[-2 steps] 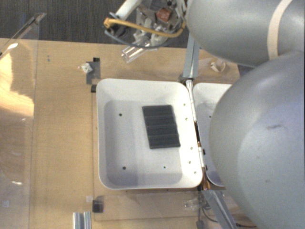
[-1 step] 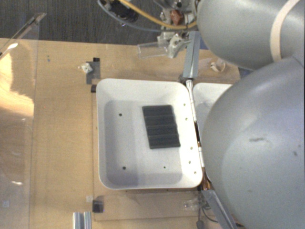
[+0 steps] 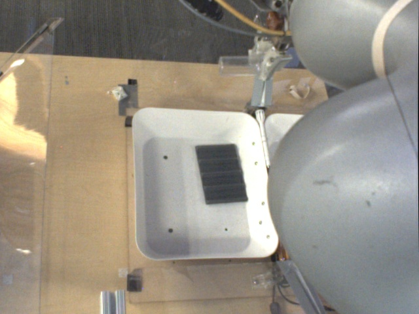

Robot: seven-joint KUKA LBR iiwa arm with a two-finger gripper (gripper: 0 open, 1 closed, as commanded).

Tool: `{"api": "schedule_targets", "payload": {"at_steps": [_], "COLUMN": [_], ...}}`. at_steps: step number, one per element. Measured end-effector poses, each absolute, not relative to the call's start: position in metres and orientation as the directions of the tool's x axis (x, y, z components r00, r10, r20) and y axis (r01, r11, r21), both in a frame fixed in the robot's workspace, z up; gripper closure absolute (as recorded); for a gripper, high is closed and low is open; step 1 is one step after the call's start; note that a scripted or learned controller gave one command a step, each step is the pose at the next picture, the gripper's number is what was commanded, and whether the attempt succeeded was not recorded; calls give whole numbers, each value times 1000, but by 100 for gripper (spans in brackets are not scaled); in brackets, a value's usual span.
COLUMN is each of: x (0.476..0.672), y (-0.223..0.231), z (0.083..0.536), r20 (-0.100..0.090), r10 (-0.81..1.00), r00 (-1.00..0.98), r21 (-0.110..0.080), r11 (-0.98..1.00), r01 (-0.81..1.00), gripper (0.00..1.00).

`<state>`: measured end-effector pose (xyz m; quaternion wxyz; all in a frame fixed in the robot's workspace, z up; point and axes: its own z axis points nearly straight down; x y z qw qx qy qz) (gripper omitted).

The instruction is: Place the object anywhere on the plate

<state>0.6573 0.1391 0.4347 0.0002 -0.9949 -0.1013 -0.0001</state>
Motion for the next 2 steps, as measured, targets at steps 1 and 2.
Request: {"api": "schedule_targets", "payload": {"at_steps": [1, 2], "x": [654, 658], "y": [193, 236], "z": [408, 366], "r20": [-2, -3], "r10": [402, 700], "r00": [916, 714], "r21": [0, -1], "r11": [-916, -714], "r01": [402, 700], "gripper": [100, 100]}}
